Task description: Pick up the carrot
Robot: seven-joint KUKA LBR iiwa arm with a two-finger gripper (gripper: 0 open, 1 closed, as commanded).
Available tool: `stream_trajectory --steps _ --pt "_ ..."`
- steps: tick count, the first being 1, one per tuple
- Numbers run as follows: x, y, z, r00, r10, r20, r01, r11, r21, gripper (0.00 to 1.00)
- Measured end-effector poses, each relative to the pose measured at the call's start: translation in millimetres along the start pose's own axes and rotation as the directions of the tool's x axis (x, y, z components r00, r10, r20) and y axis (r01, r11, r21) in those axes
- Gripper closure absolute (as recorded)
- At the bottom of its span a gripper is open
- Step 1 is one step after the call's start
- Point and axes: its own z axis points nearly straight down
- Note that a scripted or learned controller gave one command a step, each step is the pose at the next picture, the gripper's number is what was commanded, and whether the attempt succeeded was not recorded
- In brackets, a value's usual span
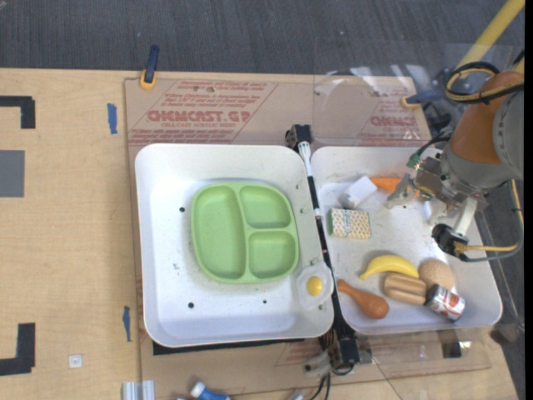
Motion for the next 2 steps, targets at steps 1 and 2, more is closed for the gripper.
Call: stream_trajectory --steps 1,2 --pt "9 27 1 0.959 0.282 0.019 -0.282 0.957 0.060 0.00" --pt "10 31 -12 0.959 0.281 0.015 -0.282 0.959 0.035 1.00"
